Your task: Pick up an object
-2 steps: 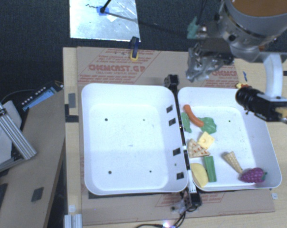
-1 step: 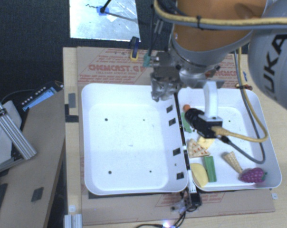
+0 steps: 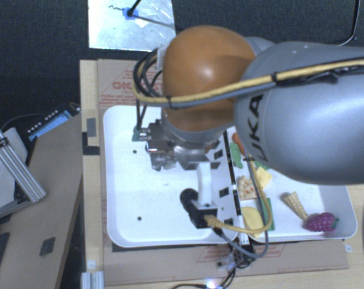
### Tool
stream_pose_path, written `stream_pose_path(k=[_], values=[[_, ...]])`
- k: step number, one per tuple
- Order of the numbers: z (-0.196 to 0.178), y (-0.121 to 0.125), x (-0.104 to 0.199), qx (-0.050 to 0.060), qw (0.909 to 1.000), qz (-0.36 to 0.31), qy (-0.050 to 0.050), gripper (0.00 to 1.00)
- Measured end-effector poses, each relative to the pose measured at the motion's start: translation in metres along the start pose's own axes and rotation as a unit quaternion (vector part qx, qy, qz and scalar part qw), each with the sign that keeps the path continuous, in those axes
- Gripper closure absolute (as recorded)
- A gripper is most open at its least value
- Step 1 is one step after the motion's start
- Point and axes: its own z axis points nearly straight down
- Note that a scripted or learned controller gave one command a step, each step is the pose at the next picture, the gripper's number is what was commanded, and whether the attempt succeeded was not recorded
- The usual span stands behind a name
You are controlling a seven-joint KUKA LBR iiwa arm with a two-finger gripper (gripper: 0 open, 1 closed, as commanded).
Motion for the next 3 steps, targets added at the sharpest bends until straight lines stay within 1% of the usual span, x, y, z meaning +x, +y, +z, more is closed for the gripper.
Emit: stream_pose_path(k=[1,2,3], values=[[0.056,-0.001,0.002,-0.003,1.0,0.004,0.001,1.0],[-0.109,0.0,0.002,-0.016,0.9999,0.002,0.007,1.0],[-0.216,-0.003,-0.008,-0.013,0.9999,0.003,0.005,1.0]])
